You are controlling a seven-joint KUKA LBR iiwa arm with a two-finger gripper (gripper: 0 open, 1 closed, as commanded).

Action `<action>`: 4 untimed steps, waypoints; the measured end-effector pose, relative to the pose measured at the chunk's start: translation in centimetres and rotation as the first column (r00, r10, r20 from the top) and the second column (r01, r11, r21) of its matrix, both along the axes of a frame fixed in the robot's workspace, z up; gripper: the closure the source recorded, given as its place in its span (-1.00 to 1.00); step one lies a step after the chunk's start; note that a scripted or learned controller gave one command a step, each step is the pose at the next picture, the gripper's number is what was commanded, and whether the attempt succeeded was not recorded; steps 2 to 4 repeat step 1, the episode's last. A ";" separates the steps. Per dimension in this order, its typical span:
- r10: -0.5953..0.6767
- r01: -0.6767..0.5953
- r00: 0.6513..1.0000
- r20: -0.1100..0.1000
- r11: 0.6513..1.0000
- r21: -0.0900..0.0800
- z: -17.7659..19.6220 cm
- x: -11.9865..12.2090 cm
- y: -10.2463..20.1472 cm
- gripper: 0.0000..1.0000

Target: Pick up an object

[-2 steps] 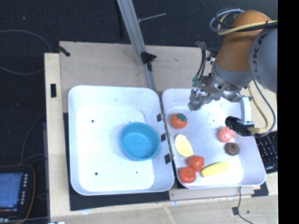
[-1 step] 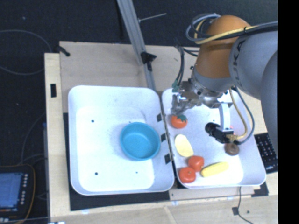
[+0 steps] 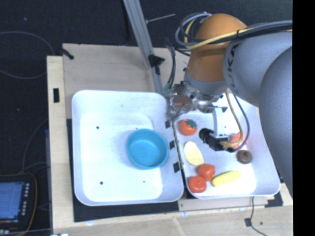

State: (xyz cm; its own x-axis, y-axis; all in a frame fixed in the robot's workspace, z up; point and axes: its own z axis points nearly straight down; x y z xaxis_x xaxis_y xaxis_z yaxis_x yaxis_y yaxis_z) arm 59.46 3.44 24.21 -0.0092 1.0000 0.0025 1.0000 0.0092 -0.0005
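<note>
The right bin (image 3: 266, 181) holds several small items: a red tomato-like piece (image 3: 187, 127), a pale yellow piece (image 3: 193, 153), two red pieces (image 3: 206, 170) (image 3: 197, 183), a yellow banana-like piece (image 3: 226, 178) and a brown ring (image 3: 244, 156). A pink-orange item (image 3: 239, 137) is partly hidden behind a cable. My gripper (image 3: 176, 107) hangs under the orange wrist at the right bin's far left corner, just above and left of the tomato-like piece. Nothing is visibly held in it.
A blue bowl (image 3: 146, 149) sits in the left bin (image 3: 98, 112), near the wall between the bins. A grey metal pole (image 3: 140, 33) slants down to the bins' far edge. The bulky arm covers the right bin's far right part.
</note>
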 end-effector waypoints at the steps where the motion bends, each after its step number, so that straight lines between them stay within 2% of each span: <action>1: 0.000 0.000 1.000 -0.005 1.000 -0.001 -1.1 -1.2 5.3 1.00; 4: 0.000 0.000 1.000 -0.005 1.000 -0.001 -1.1 -1.2 5.3 1.00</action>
